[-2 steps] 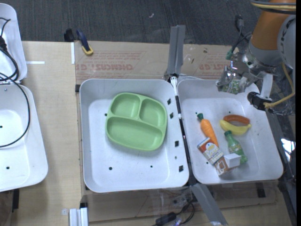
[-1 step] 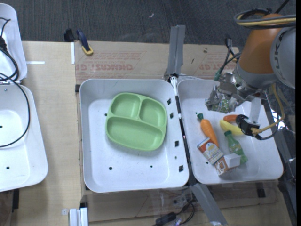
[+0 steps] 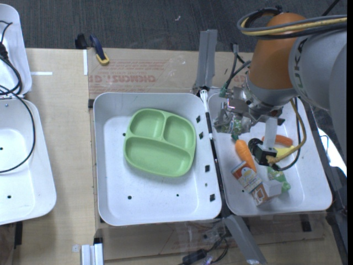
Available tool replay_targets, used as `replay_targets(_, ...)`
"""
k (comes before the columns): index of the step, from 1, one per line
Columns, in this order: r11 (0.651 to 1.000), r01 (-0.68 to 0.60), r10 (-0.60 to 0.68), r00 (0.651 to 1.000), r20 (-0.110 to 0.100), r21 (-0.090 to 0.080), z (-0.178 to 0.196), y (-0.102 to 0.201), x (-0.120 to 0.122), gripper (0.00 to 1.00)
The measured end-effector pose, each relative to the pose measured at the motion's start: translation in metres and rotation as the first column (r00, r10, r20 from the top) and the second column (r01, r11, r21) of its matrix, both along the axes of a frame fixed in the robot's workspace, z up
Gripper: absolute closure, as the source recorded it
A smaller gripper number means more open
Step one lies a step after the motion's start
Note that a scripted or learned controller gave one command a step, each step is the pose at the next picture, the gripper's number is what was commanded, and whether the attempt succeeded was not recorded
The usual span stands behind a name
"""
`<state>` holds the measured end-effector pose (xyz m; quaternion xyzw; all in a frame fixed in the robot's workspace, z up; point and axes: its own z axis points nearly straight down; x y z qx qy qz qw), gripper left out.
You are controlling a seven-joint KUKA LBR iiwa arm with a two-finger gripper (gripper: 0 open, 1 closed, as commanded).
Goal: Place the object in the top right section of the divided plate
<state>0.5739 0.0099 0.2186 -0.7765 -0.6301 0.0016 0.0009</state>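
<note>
The green divided plate (image 3: 160, 158) lies in the left bin, with two small sections at the back and one long section at the front. Its top right section (image 3: 180, 131) has nothing in it. My gripper (image 3: 230, 120) hangs low over the back left part of the right bin (image 3: 314, 195), just past the wall between the bins. A small green and white thing (image 3: 239, 127) sits right at the gripper; whether it is held I cannot tell. An orange toy carrot (image 3: 244, 153) lies just in front of the gripper.
The right bin also holds a small printed carton (image 3: 251, 184), a green piece (image 3: 279, 179) and another orange piece (image 3: 284, 141). The left bin (image 3: 110, 181) has bare floor around the plate. A blue and yellow clamp (image 3: 98, 49) lies at the back left.
</note>
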Motion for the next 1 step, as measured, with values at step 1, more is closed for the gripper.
replay_targets(1, 0.985, 0.172, -0.172, 0.985, -0.001, -0.001, -0.0287, -0.0004, 0.0164, 1.00)
